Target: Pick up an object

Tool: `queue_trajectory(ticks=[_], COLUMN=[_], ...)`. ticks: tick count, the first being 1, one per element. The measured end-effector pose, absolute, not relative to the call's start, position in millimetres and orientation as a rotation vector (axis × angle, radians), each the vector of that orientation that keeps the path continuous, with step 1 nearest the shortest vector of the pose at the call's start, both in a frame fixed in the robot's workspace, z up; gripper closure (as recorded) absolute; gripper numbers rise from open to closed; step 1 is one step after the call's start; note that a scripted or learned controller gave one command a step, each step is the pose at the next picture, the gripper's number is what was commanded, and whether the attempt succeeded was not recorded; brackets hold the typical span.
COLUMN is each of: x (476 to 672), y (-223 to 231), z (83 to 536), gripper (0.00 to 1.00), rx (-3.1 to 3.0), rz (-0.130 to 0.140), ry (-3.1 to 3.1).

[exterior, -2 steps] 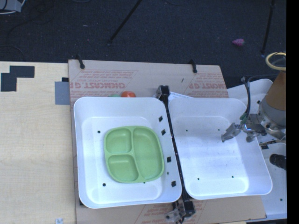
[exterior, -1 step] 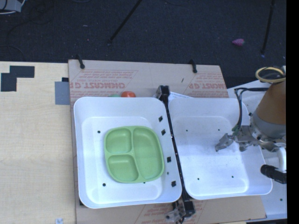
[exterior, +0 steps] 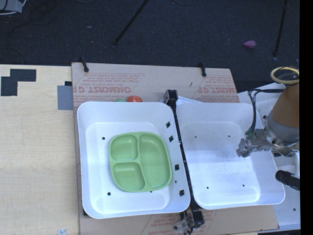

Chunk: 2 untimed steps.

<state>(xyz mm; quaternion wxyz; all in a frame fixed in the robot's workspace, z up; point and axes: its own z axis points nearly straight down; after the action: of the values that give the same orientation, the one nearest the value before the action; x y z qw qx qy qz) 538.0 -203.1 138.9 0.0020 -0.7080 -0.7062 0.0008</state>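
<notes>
Pale green three-compartment plastic tray [exterior: 140,161] lies flat in the left white bin [exterior: 93,131], long axis running near-to-far — gripper [exterior: 243,149] over the right bin [exterior: 244,116], its state impossible to tell

Two shallow white bins sit side by side — the left bin [exterior: 90,131] and the right bin [exterior: 220,199] — on a printed cardboard sheet [exterior: 107,84]. A small purple scrap [exterior: 249,44] lies on the dark floor [exterior: 161,23] beyond.

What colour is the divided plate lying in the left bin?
Light green; the divided plate shows clearly in the camera view.
</notes>
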Motion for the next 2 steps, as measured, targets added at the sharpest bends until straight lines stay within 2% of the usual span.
queue_trajectory(ticks=[2], x=[536.8], y=[-204.5], z=[231.8], gripper=[1.00], rx=[-2.224], rz=[-0.002], ry=[-2.223])
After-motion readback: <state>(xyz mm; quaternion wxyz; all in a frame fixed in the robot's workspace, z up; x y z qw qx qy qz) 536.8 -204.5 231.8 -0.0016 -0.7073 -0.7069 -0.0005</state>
